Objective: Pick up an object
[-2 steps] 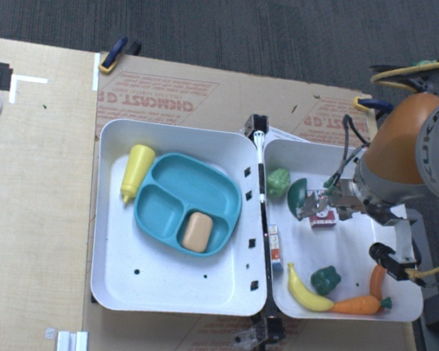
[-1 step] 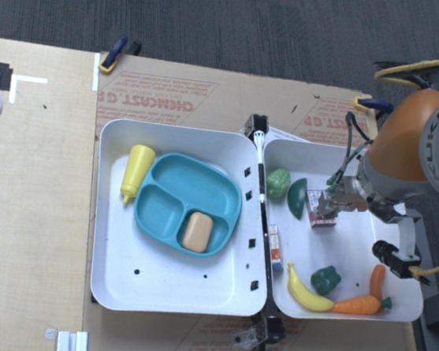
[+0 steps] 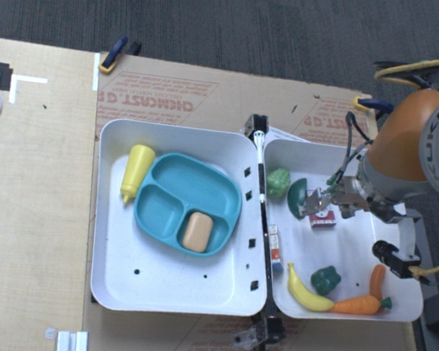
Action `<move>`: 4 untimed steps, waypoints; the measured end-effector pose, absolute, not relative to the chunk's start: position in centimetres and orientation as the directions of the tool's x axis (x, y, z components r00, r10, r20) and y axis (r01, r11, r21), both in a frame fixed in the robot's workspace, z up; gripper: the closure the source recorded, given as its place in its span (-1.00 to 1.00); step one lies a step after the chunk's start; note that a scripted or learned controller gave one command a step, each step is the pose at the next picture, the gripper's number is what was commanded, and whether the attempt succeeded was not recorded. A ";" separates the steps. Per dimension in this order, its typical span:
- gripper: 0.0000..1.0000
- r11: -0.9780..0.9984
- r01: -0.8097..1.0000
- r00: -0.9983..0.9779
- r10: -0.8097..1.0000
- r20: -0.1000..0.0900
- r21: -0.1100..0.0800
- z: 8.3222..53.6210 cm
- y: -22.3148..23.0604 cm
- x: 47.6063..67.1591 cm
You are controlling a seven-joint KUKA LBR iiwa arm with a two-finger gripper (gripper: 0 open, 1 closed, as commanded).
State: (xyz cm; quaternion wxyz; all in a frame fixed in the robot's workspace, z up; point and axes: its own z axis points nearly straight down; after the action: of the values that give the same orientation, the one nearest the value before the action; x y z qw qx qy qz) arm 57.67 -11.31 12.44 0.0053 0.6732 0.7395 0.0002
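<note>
Hand (image 3: 321, 199), its grip state impossible to tell, hangs right of frame centre over a small red-and-white box (image 3: 323, 218) beside a dark green piece (image 3: 297, 195), so I judge it may nudge or snag the wrong one.

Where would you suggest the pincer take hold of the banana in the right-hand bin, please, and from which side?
Probably across the middle of the banana, coming straight down from above. It lies flat on the floor of the right bin, curved, with its thickest part mid-length. The fingers should close across its width; the carrot touches its right end and the green pepper sits just above, so the left-middle stretch looks freest.
</note>
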 end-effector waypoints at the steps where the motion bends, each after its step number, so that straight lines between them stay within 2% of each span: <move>1: -1.00 0.330 0.944 -0.330 0.944 -0.005 0.004 9.5 -10.6 58.4; 2: 1.00 0.329 0.944 -0.329 0.944 -0.008 0.007 10.6 -10.7 58.6; 3: -1.00 0.328 0.945 -0.328 0.945 -0.008 0.007 10.6 -10.7 58.6; 4: 1.00 0.327 0.945 -0.327 0.945 -0.010 0.009 11.6 -10.8 58.6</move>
State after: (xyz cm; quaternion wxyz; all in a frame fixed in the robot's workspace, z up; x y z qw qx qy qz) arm 58.64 -10.77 11.65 0.0065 0.5802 0.8144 0.0008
